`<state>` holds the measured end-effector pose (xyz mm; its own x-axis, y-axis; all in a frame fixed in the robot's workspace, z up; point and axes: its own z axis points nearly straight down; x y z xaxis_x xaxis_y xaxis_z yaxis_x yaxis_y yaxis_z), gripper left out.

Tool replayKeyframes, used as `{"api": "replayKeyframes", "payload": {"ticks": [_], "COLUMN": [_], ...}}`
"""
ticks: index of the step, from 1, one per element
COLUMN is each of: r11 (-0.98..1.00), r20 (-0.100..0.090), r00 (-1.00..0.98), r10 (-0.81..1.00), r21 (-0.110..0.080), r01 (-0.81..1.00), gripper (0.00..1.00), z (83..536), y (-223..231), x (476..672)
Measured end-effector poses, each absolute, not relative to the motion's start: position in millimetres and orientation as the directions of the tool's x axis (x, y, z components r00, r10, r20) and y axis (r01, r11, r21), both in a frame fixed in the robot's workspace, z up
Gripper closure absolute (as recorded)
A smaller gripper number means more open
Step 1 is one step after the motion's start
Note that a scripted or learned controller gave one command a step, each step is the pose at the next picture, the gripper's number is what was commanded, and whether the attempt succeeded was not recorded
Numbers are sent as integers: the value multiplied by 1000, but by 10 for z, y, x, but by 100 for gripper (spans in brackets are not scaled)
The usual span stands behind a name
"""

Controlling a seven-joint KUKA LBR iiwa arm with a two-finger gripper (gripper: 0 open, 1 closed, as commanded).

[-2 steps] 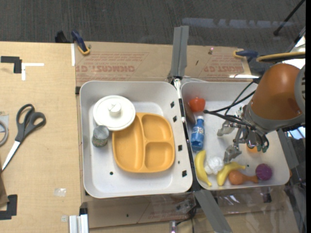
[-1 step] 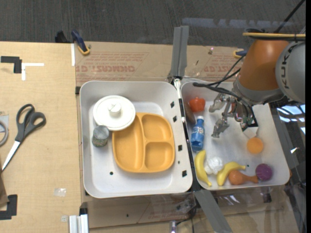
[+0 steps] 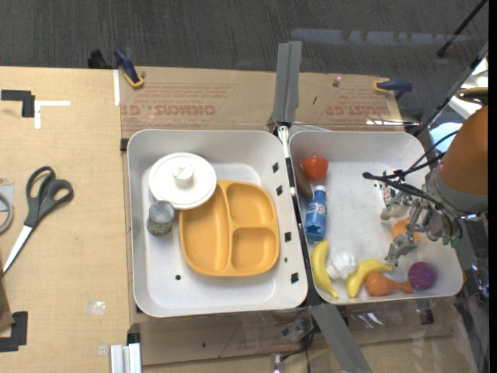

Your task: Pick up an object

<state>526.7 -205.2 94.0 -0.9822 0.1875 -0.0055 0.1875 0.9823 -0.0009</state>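
My gripper (image 3: pixel 401 228) hangs low over the right part of the right bin (image 3: pixel 349 142), reaching in from the right edge. A small orange piece (image 3: pixel 400 227) shows right at the gripper; whether it is held cannot be told. Below the gripper lie a purple ball (image 3: pixel 422 274), an orange carrot-like toy (image 3: pixel 382 284) and a yellow banana (image 3: pixel 363 273). Another banana (image 3: pixel 322 268) and a white crumpled item (image 3: pixel 341 264) lie to the left. A blue bottle (image 3: pixel 314 212) and a red object (image 3: pixel 314 166) lie along the bin's left wall.
The left bin (image 3: pixel 140 231) holds a yellow divided plate (image 3: pixel 231 229), a white round lid (image 3: pixel 182 180) and a small grey cup (image 3: pixel 161 217). Scissors (image 3: pixel 35 204) lie on the bench at the far left. Black cables (image 3: pixel 404 176) run across the right bin's upper right.
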Motion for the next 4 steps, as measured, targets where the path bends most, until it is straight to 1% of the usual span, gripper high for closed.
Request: {"api": "replayKeyframes", "payload": {"ticks": [1, 2, 3, 4], "r11": [983, 945, 968, 933], "r20": [-11, -1, -5, -3], "r00": [-983, -945, -968, -933], "r10": [184, 327, 252, 359], "r21": [-1, 1, -1, 1], "r01": [184, 327, 252, 359], "gripper": [100, 100, 100, 100], "z": [1044, 917, 2243, 925], "y": [-2042, -1256, -2209, -2212], "x": [5290, 5130, 5187, 5288]}}
